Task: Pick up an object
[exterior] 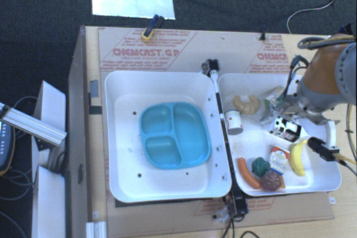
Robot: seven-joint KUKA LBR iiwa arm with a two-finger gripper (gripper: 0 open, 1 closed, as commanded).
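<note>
The left shallow white plastic bin (120,120) holds one thing: a light blue plastic plate with three compartments (174,135), lying flat near the bin's middle, its two small sections toward 12 o'clock and 9 o'clock and the long one on the 3 o'clock side.

The right shallow white plastic bin (329,178) touches the left one along a shared rim. Inside it, at 9 o'clock, a small white cylinder with an orange mark (232,121) lies just beside that rim. At 11 o'clock lies a pale tan croissant-shaped piece (246,103). Toward 6 o'clock several things crowd together: an orange carrot-like stick (248,173), a dark green lump (260,166), a dark red round piece (271,180) and a small white and orange packet (278,159), the last three touching or nearly so. A yellow banana (298,158) curves at 4 o'clock, just beside the packet.

The grey arm with the orange band (329,72) reaches in from 3 o'clock and covers the bin's 1 o'clock corner. Its gripper (285,127) hangs low near the bin's middle, over a small black and white item I cannot identify. I cannot tell whether the hand is wide or narrow, or holding anything. A crinkled clear wrapper (275,98) lies beside the wrist at 12 o'clock.

A brown protective sheet with red lettering (162,47) covers the bench beyond the bins, with a yellow and black clamp (151,28) at its far edge.
</note>
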